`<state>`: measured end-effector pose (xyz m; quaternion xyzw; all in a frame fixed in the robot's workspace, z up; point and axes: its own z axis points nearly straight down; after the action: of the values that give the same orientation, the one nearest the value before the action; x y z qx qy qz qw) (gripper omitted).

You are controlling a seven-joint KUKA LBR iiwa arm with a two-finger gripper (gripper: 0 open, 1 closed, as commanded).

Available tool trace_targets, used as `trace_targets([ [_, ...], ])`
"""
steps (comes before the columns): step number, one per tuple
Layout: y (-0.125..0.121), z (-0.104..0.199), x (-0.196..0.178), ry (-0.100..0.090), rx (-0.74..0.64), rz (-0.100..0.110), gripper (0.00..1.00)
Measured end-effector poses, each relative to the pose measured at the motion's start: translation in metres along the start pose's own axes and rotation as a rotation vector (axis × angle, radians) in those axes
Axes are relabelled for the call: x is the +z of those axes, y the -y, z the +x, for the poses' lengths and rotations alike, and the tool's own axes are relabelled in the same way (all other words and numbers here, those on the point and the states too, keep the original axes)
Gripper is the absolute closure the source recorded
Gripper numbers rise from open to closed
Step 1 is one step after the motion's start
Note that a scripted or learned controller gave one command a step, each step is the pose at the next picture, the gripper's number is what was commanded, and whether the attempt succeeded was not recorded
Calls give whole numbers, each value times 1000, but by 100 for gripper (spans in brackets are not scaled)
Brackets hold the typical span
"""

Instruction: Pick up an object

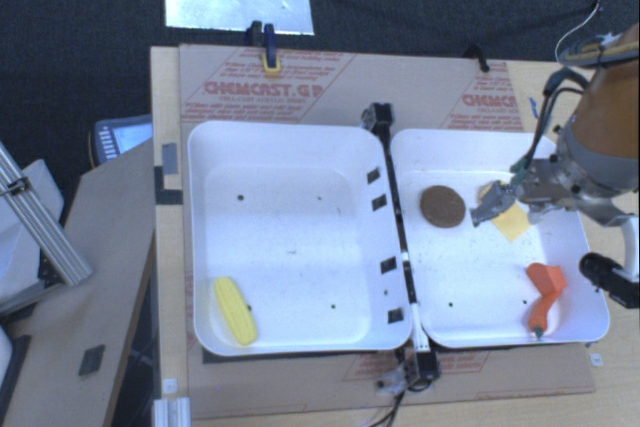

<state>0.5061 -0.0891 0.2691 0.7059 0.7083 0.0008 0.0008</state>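
White plastic makes up the two shallow bins, side by side. Nearest the camera, the left bin (pixel 290 165) holds one thing: a yellow corn cob (pixel 235 310) in its near-left corner. The right bin (pixel 470 315) holds three: an orange carrot-like piece (pixel 543 293) near its front right, a brown round disc (pixel 442 206) farther back by the divider, and a pale yellow block (pixel 509 219) beside it. Over that block hangs the gripper (pixel 497 205); whether its fingers are parted or gripping anything cannot be told.
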Motion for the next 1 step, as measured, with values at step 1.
trace_targets([
  [1, -1, 0, -11, 0, -2, -3, 100],
])
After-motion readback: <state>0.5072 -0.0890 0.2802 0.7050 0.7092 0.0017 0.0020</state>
